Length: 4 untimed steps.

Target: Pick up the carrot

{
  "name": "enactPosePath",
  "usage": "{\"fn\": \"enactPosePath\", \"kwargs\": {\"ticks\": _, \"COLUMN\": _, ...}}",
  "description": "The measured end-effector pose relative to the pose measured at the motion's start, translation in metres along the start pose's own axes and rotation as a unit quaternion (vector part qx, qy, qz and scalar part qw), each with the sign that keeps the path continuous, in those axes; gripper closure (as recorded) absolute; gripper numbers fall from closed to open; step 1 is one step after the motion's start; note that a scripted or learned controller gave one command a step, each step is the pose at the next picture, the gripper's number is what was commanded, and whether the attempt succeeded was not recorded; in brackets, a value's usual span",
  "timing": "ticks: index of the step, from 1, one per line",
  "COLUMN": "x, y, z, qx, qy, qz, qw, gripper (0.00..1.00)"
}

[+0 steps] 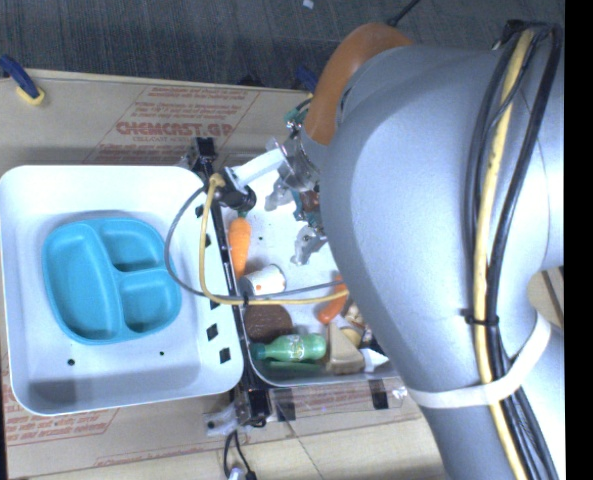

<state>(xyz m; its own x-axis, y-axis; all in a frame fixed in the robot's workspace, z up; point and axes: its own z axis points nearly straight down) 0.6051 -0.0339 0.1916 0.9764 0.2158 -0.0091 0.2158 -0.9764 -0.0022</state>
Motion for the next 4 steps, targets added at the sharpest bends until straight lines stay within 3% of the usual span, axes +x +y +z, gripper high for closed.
{"fn": "enactPosePath", "kwargs": {"ticks": 1, "x": -0.077, "y": 0.011, "z": 0.001, "qx": 0.003, "qy": -0.001, "qz": -0.135, "qw": 0.9908, "gripper": 0.00}}
{"fn": "enactPosePath", "kwargs": {"ticks": 2, "x": -0.039, "y": -0.042, "z": 0.001, "qx": 0.003, "qy": 0.001, "qz": -0.159, "qw": 0.9872, "gripper": 0.00}}
{"fn": "enactPosePath", "kwargs": {"ticks": 3, "x": 0.027, "y": -0.075, "z": 0.001, "qx": 0.000, "qy": 0.000, "qz": -0.083, "qw": 0.9966, "gripper": 0.00}}
{"fn": "enactPosePath", "kwargs": {"ticks": 4, "x": -0.023, "y": -0.089, "z": 0.001, "qx": 0.001, "qy": -0.002, "qz": -0.095, "qw": 0.9954, "gripper": 0.00}}
